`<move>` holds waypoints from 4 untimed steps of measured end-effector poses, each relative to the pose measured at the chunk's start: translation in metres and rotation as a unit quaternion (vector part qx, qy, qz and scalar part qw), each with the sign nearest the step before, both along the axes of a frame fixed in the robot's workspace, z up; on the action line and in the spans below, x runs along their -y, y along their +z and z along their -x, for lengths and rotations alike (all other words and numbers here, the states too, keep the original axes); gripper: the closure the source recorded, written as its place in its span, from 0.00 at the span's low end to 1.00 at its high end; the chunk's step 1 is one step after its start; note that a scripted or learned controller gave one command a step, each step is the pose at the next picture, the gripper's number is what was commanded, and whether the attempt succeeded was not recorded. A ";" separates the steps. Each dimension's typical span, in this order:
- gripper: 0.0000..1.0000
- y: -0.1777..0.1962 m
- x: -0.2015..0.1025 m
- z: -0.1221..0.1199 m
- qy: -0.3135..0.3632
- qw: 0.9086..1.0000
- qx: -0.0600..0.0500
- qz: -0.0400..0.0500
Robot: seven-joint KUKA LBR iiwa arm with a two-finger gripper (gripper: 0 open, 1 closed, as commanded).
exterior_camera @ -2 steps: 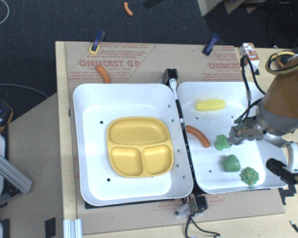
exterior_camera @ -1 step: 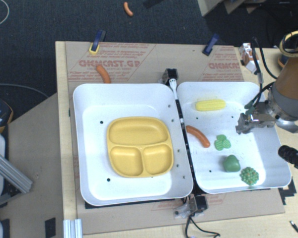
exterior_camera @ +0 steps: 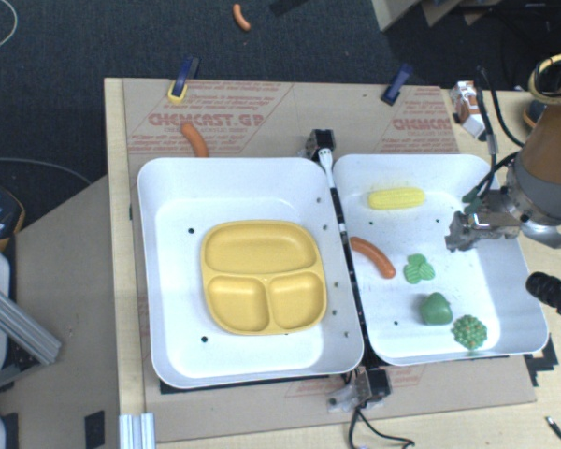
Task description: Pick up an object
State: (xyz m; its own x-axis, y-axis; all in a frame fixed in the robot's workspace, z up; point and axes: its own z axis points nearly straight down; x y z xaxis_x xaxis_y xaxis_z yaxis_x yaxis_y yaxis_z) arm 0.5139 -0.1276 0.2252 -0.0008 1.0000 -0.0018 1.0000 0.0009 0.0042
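Our claw (exterior_camera: 460, 232) hangs over the right shallow white plastic bin (exterior_camera: 505, 340), near its right wall; we cannot tell how far it is parted, and we see nothing in it. Left of the claw and well apart lie a yellow toy corn cob (exterior_camera: 396, 198), an orange toy sausage (exterior_camera: 373, 256) and three green toy vegetables (exterior_camera: 419, 270). Descending here, we judge it could close on bare bin floor.
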 end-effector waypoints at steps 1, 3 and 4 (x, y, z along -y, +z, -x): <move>1.00 0.009 -0.053 -0.002 0.003 1.000 0.000 -0.001; 1.00 0.007 -0.169 0.002 0.003 1.000 -0.003 -0.002; 1.00 -0.012 -0.213 0.023 0.002 1.000 -0.005 -0.002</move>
State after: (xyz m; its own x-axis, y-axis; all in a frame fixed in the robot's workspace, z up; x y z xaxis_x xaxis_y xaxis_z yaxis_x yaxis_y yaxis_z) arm 0.4913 0.0859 0.2134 -0.0047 1.0000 0.0023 1.0000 0.0047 -0.0063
